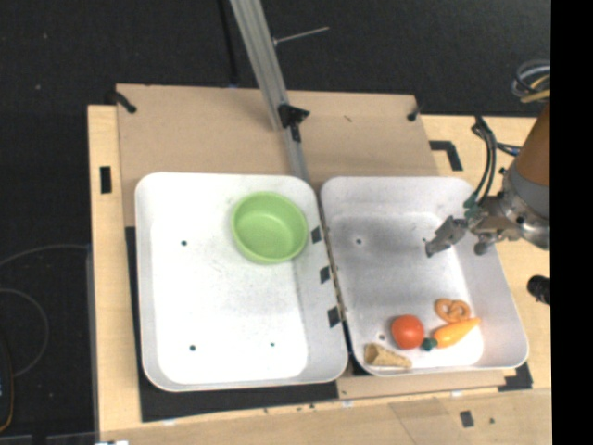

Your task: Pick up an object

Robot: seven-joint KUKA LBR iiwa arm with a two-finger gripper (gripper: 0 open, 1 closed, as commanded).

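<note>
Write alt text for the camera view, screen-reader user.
The arm's pincer hangs over the right white bin, above a tomato, pretzel, orange pepper and a tan wedge clustered in its near corner. The left white bin holds a green bowl near its far right corner.

This looks like a robot lab, not a home. A plain wooden table [107, 248] holds two white bins [157, 248] side by side, a grey robot arm [528, 202] with wires reaches in, and a metal pole [264, 54] stands over dark floor.
</note>
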